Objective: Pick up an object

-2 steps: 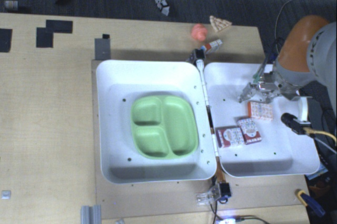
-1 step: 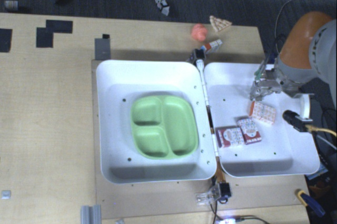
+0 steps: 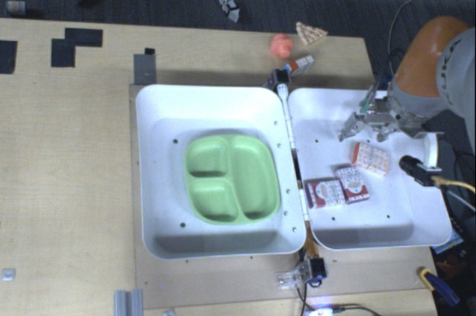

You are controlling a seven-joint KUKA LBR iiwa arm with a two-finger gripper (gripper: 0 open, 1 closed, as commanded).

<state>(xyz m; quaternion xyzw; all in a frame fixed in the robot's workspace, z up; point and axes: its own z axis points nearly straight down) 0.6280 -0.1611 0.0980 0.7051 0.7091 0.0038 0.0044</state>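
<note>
My gripper hovers over the back of the right bin, open, with nothing between its fingers. Just in front of it lies a pale orange checkered packet. Closer to the bin's front left sit two small red-and-white boxes, one beside the other, touching. The arm's orange band shows at the right edge.
A green divided plate lies in the left bin. Behind the bins, on the bench, are a pink ball, a tan wedge and a small red-tipped tube.
</note>
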